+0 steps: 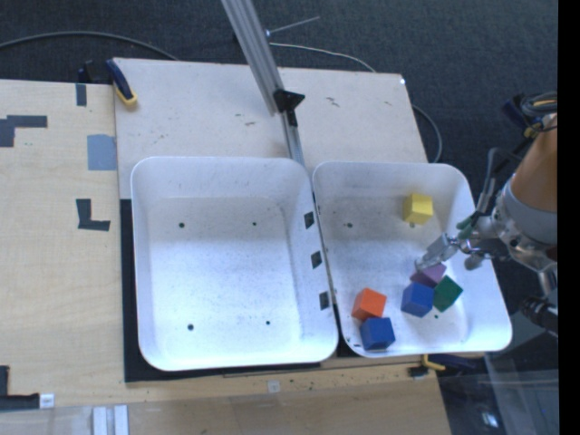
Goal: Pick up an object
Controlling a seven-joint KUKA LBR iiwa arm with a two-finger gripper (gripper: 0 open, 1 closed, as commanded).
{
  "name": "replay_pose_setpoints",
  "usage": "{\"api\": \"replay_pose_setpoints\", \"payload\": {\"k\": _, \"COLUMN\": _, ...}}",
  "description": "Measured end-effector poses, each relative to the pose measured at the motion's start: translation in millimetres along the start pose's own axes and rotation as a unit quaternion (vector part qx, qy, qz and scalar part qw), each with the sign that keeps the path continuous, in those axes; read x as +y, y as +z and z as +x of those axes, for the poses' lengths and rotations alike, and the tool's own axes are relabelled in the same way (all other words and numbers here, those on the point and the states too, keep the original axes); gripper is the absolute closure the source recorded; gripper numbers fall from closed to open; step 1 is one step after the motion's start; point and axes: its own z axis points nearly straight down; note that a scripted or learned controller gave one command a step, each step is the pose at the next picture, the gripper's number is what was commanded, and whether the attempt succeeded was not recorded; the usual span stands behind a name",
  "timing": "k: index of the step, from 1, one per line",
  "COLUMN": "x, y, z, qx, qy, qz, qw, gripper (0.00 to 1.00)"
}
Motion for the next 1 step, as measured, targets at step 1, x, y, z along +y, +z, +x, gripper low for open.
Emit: {"api": "replay_pose_setpoints", "payload": {"k": 1, "x": 3.9, "y": 104.6, "z": 43.3, "qx": -0.004, "qy": 0.001, "qz": -0.012, "qw": 0.9999, "gripper": 0.0}}
